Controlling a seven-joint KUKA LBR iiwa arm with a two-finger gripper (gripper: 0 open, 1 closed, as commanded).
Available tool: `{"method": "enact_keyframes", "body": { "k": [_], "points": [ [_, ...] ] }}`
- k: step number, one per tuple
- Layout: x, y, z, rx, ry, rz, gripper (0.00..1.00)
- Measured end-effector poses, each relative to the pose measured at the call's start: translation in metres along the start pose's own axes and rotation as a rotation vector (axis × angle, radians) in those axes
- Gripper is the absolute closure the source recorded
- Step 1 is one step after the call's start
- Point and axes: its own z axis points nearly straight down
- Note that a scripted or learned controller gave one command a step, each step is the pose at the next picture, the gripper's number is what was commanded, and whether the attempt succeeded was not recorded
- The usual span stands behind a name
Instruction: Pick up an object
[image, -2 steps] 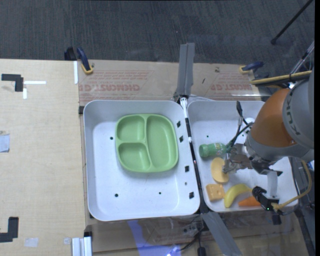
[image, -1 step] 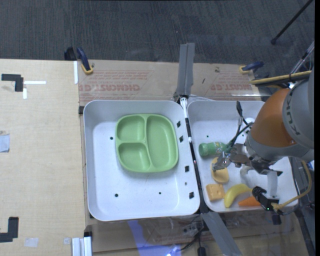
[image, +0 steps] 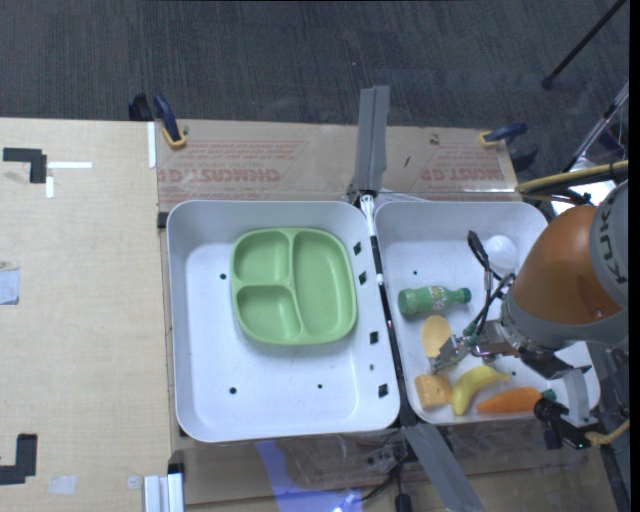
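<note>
The right bin (image: 420, 225) holds a green bottle (image: 432, 298) lying on its side, a pale yellow chip-like piece (image: 435, 333), an orange-tan block (image: 432, 389), a yellow banana (image: 472, 386) and an orange carrot (image: 510, 401). A black-handled spoon (image: 484, 253) lies near the bin's back. My gripper (image: 458, 350) reaches in low from the right, its tips just above the banana and beside the pale yellow piece. Nothing shows between its fingers. The orange band of the arm (image: 575, 265) covers the bin's right side.
The left bin (image: 200, 330) holds a green three-compartment plate (image: 294, 286). A grey divider bar (image: 372, 140) stands behind the seam between the two bins. Cardboard (image: 260, 160) lies behind them, and a wooden bench top (image: 80, 300) extends to the left.
</note>
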Motion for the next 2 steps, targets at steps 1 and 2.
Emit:
{"method": "enact_keyframes", "body": {
  "k": [1,2],
  "points": [
    [0.024,0.015,-0.100,-0.002,-0.003,-0.012,0.00],
    [0.002,0.038,-0.009,0.000,-0.001,-0.143,0.00]
  ]
}}
